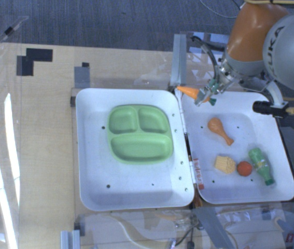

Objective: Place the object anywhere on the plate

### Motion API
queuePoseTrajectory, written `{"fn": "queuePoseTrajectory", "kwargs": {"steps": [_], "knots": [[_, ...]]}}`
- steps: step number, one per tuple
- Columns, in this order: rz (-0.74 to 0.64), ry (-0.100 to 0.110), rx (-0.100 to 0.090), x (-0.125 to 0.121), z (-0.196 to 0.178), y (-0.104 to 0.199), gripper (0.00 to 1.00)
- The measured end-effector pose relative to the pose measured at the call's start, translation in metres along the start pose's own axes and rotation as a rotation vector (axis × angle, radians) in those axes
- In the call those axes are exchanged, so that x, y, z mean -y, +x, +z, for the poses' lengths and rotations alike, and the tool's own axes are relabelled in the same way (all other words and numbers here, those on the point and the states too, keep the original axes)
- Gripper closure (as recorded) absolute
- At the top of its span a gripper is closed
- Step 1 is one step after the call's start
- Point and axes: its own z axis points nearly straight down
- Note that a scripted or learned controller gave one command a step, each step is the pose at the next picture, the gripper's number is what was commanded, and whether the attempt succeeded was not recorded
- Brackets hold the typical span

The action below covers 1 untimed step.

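A green three-compartment plate (139, 135) lies in the middle of the left white bin (92, 185). An orange carrot-shaped object (187, 92) hangs above the far rim between the two bins, its right end caught between the fingers of my gripper (204, 98). The gripper is shut on it, tilted down to the left, and sits over the far left corner of the right bin (281, 191). The carrot is to the right of and beyond the plate, not over it.
In the right bin lie a tan drumstick (220, 130), a yellow chunk (225, 164), a red ball-like fruit (245, 168) and a green bottle (261, 166). A metal post (178, 61) stands just behind the bins' shared corner.
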Motion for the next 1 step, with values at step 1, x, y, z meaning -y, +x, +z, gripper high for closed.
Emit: {"fn": "queuePoseTrajectory", "kwargs": {"steps": [1], "knots": [[-0.099,0.001,-0.001,-0.0437,0.0007,0.0609,1.00]]}}
